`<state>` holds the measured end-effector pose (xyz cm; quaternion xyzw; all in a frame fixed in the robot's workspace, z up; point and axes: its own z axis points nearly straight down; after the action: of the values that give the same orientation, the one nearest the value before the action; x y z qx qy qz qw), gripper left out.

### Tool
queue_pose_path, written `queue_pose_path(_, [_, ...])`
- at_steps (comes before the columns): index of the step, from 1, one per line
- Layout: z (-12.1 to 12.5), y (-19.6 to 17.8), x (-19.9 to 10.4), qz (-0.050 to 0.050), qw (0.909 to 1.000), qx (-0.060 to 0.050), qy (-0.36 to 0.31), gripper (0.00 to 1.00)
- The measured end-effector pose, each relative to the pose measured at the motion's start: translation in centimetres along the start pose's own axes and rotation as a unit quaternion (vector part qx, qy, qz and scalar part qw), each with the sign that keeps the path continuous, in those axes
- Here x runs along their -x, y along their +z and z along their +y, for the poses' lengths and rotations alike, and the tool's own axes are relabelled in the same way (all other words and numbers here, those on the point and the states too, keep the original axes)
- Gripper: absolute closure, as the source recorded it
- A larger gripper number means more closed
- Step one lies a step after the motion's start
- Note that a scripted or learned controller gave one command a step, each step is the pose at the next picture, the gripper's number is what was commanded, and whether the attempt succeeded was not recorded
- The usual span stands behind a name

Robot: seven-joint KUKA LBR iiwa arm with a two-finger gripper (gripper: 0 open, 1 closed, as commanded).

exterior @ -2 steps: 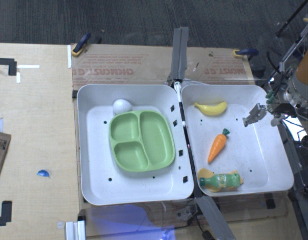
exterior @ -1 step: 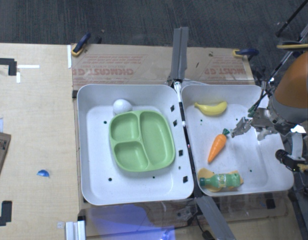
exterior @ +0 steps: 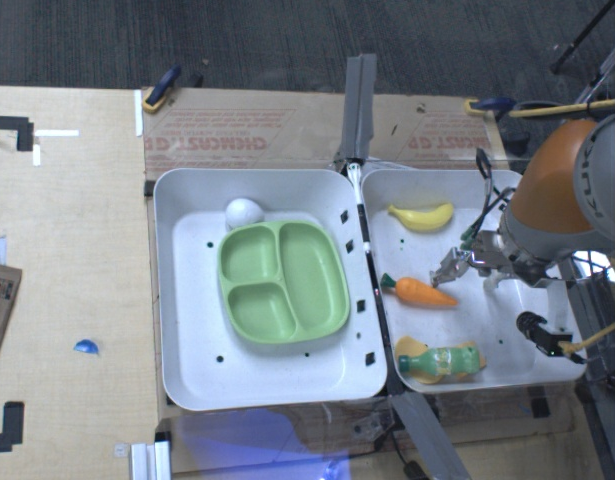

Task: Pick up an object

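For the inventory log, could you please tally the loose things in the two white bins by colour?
Green: 2, the divided plate and the bottle
Yellow: 1, the banana
Orange: 1, the carrot
White: 1, the ball
Total: 5

1. Two bins, left [exterior: 187, 298] and right [exterior: 507, 353]: plain white.
2. Plate [exterior: 284, 280] in left bin: pale green, three sections.
3. Ball [exterior: 244, 211], at plate's far edge: white.
4. Banana [exterior: 421, 216], right bin: yellow.
5. Carrot [exterior: 423, 292], nearer than banana: orange, green top.
6. Bottle [exterior: 442, 361], nearer than carrot: green with yellow label.
7. Arm [exterior: 562, 183], right of banana: orange band over grey.
8. Bench [exterior: 67, 248], left of plate: light tan wood.
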<state>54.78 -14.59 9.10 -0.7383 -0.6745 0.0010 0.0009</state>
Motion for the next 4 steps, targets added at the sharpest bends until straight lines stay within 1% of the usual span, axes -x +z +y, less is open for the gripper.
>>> queue_pose_path(1, [-4.4, 0.0, -3.9, 0.0, 1.0, 0.0, 0.007, 0.0])
queue_pose_path(2, [2.0, -0.1, -5.2, 0.0, 0.9978, 0.001, -0.067, 0.0])
queue_pose_path(3, [8.5, -0.1, -5.6, -0.001, 0.9994, 0.001, -0.035, 0.0])
queue_pose_path(4, [2.9, 0.0, -3.1, 0.0, 0.9979, 0.0, -0.065, 0.0])
